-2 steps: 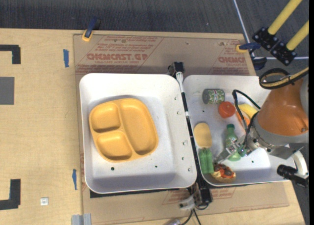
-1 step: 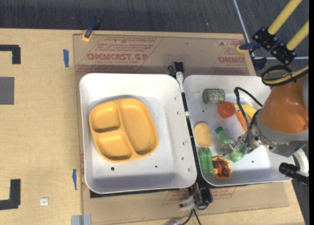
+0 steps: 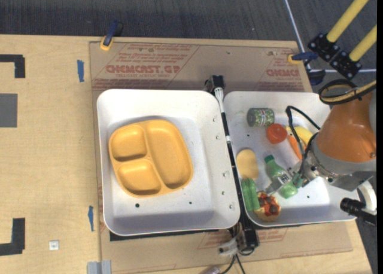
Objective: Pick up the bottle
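A: Where is the bottle?
B: The green bottle (image 3: 279,177) lies tilted in the right bin (image 3: 311,210), near its middle; its cap points toward ten o'clock.
A: And the gripper?
B: The gripper (image 3: 293,178) is down in that same bin, right at the bottle, coming in from three o'clock; whether it is spread or pinching I cannot tell.
A: What lies around it?
B: A can (image 3: 260,116) at twelve o'clock; a tomato (image 3: 276,133) just below the can; a pale yellow piece (image 3: 246,164) at nine o'clock; a green pod (image 3: 249,194) and some red berries (image 3: 268,205) toward seven o'clock.
A: The left bin (image 3: 119,207)?
B: It holds a yellow divided tray (image 3: 150,157); both bins sit on the worktop (image 3: 42,147).
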`<state>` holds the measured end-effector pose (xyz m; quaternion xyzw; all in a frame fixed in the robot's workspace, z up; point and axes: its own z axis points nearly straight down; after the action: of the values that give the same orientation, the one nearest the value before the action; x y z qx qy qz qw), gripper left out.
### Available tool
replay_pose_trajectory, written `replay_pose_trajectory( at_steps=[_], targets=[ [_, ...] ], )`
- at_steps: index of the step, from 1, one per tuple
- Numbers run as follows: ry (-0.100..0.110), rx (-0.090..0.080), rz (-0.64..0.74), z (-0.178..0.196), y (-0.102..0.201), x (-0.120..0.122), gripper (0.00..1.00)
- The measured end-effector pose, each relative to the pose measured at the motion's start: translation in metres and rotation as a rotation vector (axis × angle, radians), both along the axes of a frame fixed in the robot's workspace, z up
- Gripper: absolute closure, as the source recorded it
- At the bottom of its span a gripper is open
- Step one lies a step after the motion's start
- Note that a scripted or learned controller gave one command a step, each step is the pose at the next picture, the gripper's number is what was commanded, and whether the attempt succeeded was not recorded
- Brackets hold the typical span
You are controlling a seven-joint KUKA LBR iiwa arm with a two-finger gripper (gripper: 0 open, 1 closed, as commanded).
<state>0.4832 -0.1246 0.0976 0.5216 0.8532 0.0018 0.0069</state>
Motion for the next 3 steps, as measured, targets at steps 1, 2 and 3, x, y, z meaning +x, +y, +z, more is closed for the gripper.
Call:
replay_pose_trajectory(
  at_steps=[1,2,3],
  targets=[
    [0.013,0.006,-0.145,0.087,0.092,-0.004,0.0],
    [0.011,0.006,-0.302,0.139,0.101,0.018,0.0],
    [0.015,0.009,-0.65,0.087,0.06,0.012,0.0]
  ],
)
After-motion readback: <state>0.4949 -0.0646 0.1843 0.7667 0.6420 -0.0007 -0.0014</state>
